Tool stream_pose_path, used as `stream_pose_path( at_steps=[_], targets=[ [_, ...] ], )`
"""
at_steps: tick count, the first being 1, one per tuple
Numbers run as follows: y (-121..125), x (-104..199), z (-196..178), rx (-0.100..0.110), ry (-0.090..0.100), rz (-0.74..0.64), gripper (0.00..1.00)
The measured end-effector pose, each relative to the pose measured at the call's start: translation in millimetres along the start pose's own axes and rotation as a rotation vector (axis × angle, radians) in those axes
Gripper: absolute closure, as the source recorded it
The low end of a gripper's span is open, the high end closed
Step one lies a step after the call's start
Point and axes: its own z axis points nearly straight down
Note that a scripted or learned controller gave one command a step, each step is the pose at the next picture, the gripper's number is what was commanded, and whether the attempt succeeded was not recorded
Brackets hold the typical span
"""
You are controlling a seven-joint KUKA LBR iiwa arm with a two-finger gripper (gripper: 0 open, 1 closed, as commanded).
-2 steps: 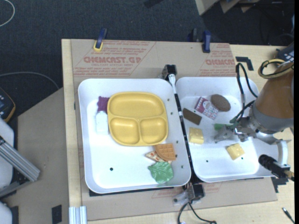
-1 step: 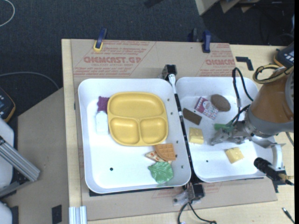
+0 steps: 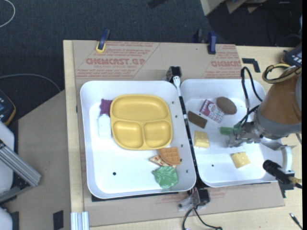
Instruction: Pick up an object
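Observation:
My gripper (image 3: 236,139) is low in the right bin (image 3: 216,175), reaching in from the right under the orange wrist band. It sits just right of a small green piece (image 3: 225,130) and just above a yellow cheese block (image 3: 240,159). A second yellow block (image 3: 201,140) lies to its left. Further back are a brown chocolate bar (image 3: 196,119), a pink and white packet (image 3: 211,110) and a brown oval cookie (image 3: 226,105). The gripper body hides whatever lies directly beneath it.
The left bin (image 3: 98,176) holds a yellow divided plate (image 3: 141,120), a purple and white bottle (image 3: 104,119), a waffle piece (image 3: 170,155) and a green leaf (image 3: 166,176). Black cables (image 3: 247,87) hang over the right bin's back corner.

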Motion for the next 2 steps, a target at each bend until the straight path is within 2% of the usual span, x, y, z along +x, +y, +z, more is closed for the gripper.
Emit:
stream_pose_path(
  at_steps=[2],
  targets=[
    [-0.8,-8.0,-113.3,-0.008,-0.003,-0.004,1.0]
  ],
)
